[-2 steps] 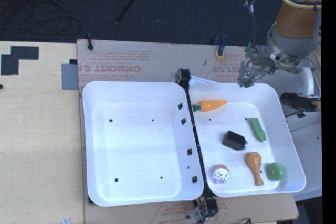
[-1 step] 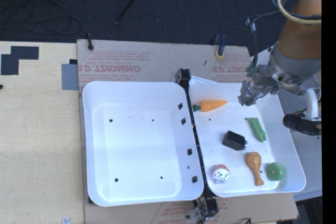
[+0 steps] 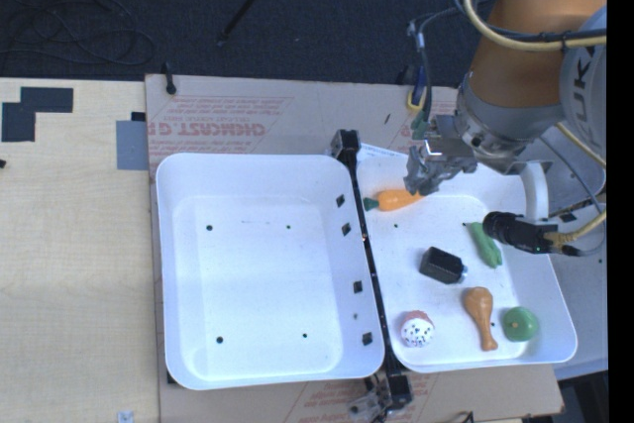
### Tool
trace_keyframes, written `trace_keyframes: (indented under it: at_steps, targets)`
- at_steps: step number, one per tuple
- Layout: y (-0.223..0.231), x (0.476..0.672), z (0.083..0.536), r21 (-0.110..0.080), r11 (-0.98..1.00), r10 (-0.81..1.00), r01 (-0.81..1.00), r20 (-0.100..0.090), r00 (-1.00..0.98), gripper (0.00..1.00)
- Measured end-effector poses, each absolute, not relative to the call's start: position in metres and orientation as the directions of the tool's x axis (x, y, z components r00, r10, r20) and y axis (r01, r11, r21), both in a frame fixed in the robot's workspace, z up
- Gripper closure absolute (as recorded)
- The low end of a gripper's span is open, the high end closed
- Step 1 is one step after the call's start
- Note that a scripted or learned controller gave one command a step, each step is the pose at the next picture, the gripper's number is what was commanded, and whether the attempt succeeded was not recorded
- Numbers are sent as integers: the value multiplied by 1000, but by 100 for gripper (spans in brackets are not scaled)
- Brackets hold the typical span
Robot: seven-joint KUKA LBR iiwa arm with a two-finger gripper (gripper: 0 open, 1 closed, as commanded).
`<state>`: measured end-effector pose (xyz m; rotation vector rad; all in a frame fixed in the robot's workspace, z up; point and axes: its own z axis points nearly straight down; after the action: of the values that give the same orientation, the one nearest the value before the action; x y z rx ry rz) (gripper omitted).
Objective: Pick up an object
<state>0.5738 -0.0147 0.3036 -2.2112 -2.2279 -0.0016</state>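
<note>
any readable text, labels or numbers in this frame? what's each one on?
"CHEMCAST GP"-like red print, upside down from this view, on the brown sheet behind the left bin; the last letters are unsure.
Fainter red print on the same sheet at the bottom edge: too blurred to read.
The toys bear no readable text.

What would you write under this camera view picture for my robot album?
Gripper hovers by the orange carrot in the right bin of toys.
</note>
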Motion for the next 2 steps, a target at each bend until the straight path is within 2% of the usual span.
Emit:
trace_keyframes:
  at_steps: [1,2]
  targets:
    - [-9,573,310,-2,2,1000,1000,0,-2,100]
    - [18,568,325,-1,3,1000,1000,1,-3,100]
